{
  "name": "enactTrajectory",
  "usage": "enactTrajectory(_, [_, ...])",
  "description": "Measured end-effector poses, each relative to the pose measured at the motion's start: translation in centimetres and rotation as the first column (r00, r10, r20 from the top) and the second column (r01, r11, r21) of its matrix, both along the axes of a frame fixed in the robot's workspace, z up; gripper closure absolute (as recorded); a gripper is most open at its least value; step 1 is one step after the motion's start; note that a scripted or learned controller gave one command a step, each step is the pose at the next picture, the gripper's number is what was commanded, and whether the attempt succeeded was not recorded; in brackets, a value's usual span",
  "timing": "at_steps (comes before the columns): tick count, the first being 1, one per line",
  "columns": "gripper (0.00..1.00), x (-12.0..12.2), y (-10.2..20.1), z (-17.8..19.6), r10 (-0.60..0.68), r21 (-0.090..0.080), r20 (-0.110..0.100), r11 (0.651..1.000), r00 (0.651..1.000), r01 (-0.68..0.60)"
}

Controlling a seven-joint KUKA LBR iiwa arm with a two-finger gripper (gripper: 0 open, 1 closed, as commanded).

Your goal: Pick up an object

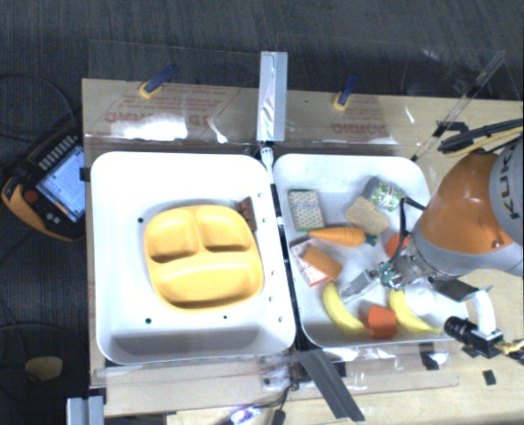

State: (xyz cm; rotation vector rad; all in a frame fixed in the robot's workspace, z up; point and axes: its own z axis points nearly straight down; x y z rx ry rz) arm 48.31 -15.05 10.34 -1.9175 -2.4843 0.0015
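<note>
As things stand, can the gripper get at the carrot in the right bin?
Probably yes. The carrot lies on top in the right bin, uncovered, and the gripper hovers just to its lower right.

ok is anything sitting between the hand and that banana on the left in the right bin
Nothing visible does. The hand is low in the right bin, and only bare white floor separates it from the banana, which lies beside the orange block.

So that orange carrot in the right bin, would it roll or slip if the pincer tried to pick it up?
Probably a bit. The carrot looks round and tapered, so a nudge could roll it sideways. Its surface seems smooth and plastic-like, so it may slip from a pinch near the thin tip. It looks rigid and probably light, and it lies close to the orange box.
</note>
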Motion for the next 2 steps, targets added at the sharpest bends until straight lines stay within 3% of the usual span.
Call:
enactTrajectory(1, [0.00, 0.4, -4.9, -1.4, -0.038, 0.000, 0.011, 0.999, 0.999, 0.038])
enactTrajectory(2, [1.00, 0.7, -4.9, -0.3, -0.038, -0.001, 0.018, 0.999, 0.999, 0.038])
